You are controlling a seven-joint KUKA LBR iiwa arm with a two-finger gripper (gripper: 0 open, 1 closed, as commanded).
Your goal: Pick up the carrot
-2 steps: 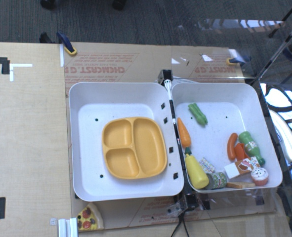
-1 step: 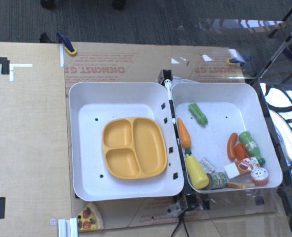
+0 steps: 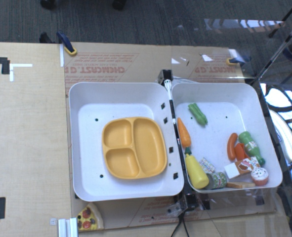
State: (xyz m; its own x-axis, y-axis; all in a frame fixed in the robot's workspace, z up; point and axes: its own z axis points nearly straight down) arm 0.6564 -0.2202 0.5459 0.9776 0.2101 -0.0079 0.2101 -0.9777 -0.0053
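An orange carrot (image 3: 184, 133) with a small green top lies in the right bin (image 3: 220, 95), along its left wall, pointing up the image. Just below its green end sits a yellow bottle-shaped toy (image 3: 195, 172).
The left bin (image 3: 86, 102) holds a yellow three-compartment plate (image 3: 134, 147). In the right bin lie a green pepper-like toy (image 3: 197, 113) near the back, a red sausage (image 3: 231, 146), a green bottle (image 3: 251, 147), and several small food toys (image 3: 244, 174) along the front right. A pizza toy (image 3: 88, 218) lies outside, front left.
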